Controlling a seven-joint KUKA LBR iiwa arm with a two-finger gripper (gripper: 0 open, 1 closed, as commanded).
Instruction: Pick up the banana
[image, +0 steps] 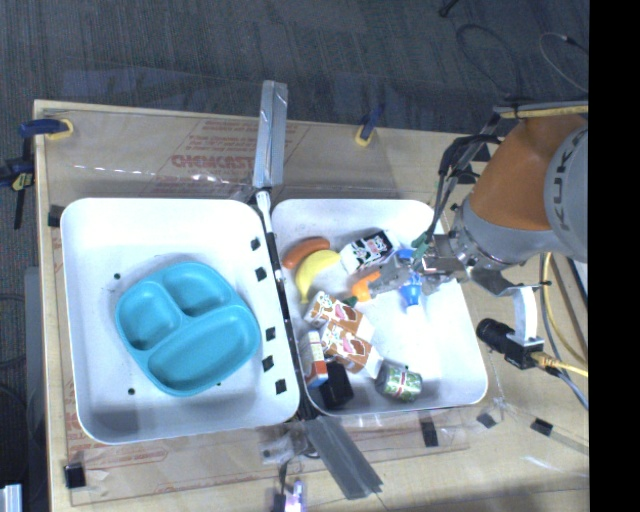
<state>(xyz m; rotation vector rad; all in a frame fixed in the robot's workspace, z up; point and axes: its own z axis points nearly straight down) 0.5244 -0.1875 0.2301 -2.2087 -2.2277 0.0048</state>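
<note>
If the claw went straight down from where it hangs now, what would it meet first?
Probably the small blue-and-white object lying under the claw in the right white bin, not the yellow banana farther left; depth is unclear.

Two bins sit side by side: the left bin (80, 230) holds a divided plate (187, 325); the right bin (455, 345) holds the banana (316, 270) near its rear left, a carton (340, 333) in front of it and a can (399, 381) nearer the front, with the gripper (412, 282) above the middle
</note>
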